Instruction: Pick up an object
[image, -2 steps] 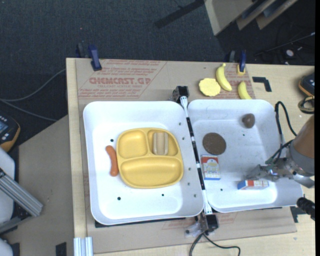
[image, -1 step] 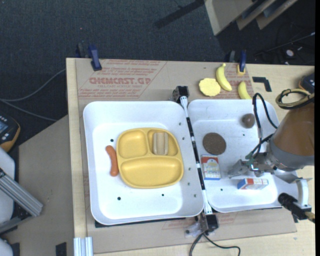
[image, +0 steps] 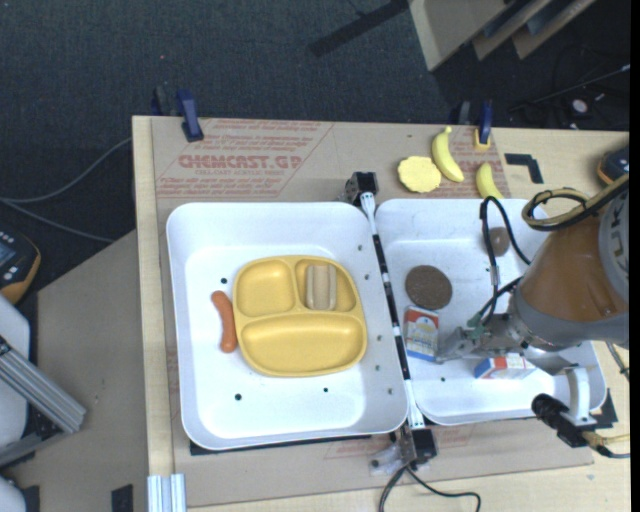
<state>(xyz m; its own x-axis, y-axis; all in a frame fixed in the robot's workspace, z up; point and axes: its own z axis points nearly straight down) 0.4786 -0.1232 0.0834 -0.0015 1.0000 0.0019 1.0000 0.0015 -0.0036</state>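
Observation:
In the right bin (image: 470, 405) lie a brown round patty (image: 429, 286), a small white and red carton (image: 421, 333) near the divider, and a white and blue packet (image: 503, 366) partly under the arm. My gripper (image: 462, 344) reaches in low from the right, just right of the carton and left of the packet. The left bin (image: 200, 300) holds a yellow divided plate (image: 297, 315) with a tan bread piece (image: 320, 285) in its upper right section, and an orange hot dog (image: 225, 321) beside the plate's left edge.
Outside the bins, at the bench's back, lie a yellow banana (image: 447, 155), a yellow round chip (image: 419, 174) and another yellow piece (image: 488, 181). The arm's orange band (image: 565, 275) and black cables (image: 497, 240) cover the right bin's right side. Blue clamps (image: 187, 115) hold the bench's far edge.

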